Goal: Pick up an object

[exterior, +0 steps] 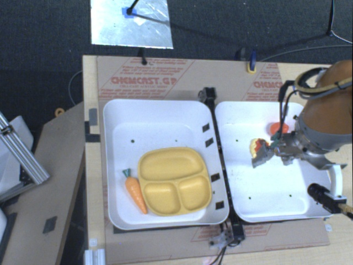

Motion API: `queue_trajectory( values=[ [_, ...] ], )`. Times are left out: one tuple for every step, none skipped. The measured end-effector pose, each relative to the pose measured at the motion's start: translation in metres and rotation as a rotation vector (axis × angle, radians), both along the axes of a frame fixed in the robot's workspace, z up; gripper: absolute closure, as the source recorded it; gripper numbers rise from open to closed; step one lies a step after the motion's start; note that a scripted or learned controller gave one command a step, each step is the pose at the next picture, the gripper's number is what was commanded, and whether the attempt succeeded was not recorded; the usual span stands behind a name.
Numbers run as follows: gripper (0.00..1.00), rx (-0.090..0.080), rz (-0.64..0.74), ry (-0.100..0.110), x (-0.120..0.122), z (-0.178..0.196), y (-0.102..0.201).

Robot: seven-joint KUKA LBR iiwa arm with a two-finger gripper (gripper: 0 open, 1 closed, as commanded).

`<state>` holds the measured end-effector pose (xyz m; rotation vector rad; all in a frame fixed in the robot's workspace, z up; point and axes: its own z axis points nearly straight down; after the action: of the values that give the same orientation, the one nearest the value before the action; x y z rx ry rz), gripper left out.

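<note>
1. camera view looks down at a slant on the bench (165, 73), which carries two shallow white bins side by side.
2. the arm (331, 106) reaches in from the bench's right edge, its orange band above the wrist high over the right bin's (242, 200) far right corner and the grey wrist angled down and leftward toward the bin's middle.
3. the gripper (260, 157) hangs low over the right bin, pointing toward its left wall; i cannot tell how it is set.
4. a small yellow object (256, 146) lies just at the gripper's tip, on the far side of it; whether they touch cannot be told.
5. a small red-orange object (276, 128) lies near the wrist, toward the bin's far wall, partly behind a dark cable.
6. in the left bin (118, 123), a yellow divided plate (174, 180) sits toward the near right corner.
7. a toy carrot (134, 192) lies just beside the plate's left rim, green top toward the far side, near the bin's near left corner.
</note>
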<state>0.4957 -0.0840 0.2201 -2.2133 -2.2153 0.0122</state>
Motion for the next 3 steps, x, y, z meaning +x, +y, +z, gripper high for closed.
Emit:
queue_trajectory(
  values=[
    [0.00, -0.001, 0.003, -0.013, 0.003, 0.006, 0.000],
    [0.00, 0.000, -0.001, -0.008, -0.004, -0.050, -0.007],
    [0.00, 0.000, 0.000, -0.010, -0.008, -0.092, -0.005]
  ],
)
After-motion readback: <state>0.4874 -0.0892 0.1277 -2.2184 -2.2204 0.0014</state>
